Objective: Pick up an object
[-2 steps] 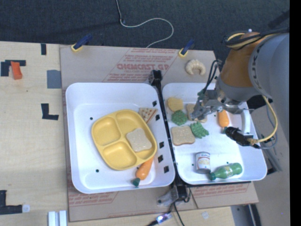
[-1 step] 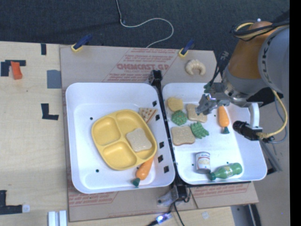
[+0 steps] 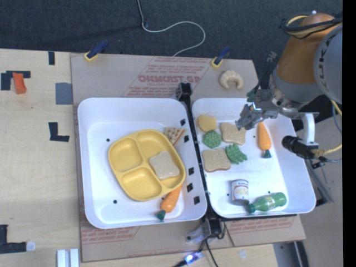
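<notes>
The gripper hung over the upper part of the right bin, low above the toast slice nearest the bin's centre. Whether anything was gripped could not be told from this angle. No item was seen lifted.

Contents of the right bin: a yellow piece, a green leafy piece, a second green piece, a further toast slice, a carrot just right of the gripper, a small can and a green bottle lying on its side near the front wall.

Contents of the left bin: a yellow divided tray with a bread slice in one compartment, a waffle piece at the tray's upper right and a second carrot at its lower edge.

A croissant lay on the cardboard behind the right bin
</notes>
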Action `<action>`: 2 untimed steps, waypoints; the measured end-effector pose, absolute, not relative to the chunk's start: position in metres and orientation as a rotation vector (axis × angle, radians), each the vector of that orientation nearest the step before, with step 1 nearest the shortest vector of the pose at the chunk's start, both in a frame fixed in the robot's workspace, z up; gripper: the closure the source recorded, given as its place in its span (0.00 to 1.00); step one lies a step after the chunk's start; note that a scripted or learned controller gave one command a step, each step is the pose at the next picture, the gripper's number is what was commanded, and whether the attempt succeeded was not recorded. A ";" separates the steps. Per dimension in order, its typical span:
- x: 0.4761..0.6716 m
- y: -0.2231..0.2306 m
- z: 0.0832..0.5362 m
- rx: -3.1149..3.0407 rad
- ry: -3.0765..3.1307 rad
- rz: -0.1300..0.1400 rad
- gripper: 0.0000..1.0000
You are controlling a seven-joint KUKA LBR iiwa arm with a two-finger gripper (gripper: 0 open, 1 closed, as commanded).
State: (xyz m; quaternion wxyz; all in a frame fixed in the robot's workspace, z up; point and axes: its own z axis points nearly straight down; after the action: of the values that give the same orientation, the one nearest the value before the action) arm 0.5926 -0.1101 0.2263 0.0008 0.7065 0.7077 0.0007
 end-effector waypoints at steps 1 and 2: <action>0.589 -0.052 0.217 2.217 2.230 -0.002 1.00; 0.582 -0.031 0.230 2.218 2.227 0.000 1.00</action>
State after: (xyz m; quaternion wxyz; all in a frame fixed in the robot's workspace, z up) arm 0.5823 -0.0310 0.2296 -0.0008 0.7057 0.7085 -0.0001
